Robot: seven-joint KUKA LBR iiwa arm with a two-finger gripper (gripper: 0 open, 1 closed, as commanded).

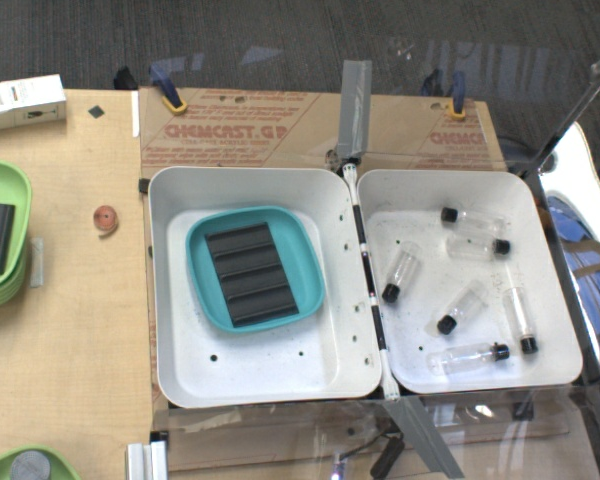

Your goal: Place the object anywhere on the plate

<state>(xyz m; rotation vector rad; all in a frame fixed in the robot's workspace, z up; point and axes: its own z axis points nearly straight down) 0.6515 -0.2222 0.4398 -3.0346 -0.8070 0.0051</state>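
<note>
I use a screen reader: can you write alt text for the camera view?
Two white bins sit side by side: the left bin holds a teal plate bearing a dark ridged block; the right bin holds six clear vials with black caps, scattered.

Single fixed camera above the bench, looking down at a slant, far enough to take in both the shallow white left bin and shallow white right bin, plus surrounding light wooden benchtop.
</note>
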